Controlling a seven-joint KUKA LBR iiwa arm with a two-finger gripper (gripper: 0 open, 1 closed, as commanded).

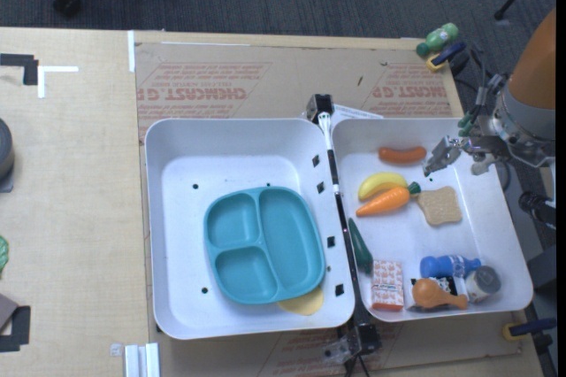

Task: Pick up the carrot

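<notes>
So the biggest things here are the two white bins side by side in the middle of the frame: the left bin (168, 189) and the right bin (495, 216), sitting on a cardboard sheet (230, 83) over the bench. The arm (539, 74) comes in at the right edge, orange part up top, grey wrist below it.

In the left bin there's a teal divided plate (263, 244) taking up most of the floor, with a bit of something yellow (301, 304) poking out from under its lower edge.

The right bin has all the small stuff. The carrot (386, 201) lies near the bin's upper left part, tilted, green top pointing right, touching or nearly touching a banana (380, 184) just above it. Above those, a hot dog sausage (402, 156). To the right of the carrot is a slice of toast (439, 206). Along the left wall, a dark green vegetable (360, 247) — can't say which. Along the bottom: a small snack box (387, 284), an orange-brown drumstick-looking piece (433, 294), and a blue bottle (451, 266) beside a small can (485, 281).

The gripper (439, 157) hangs over the upper right of that bin, just right of the sausage — fingers look slightly spread with nothing between them, well apart from the carrot.
</notes>
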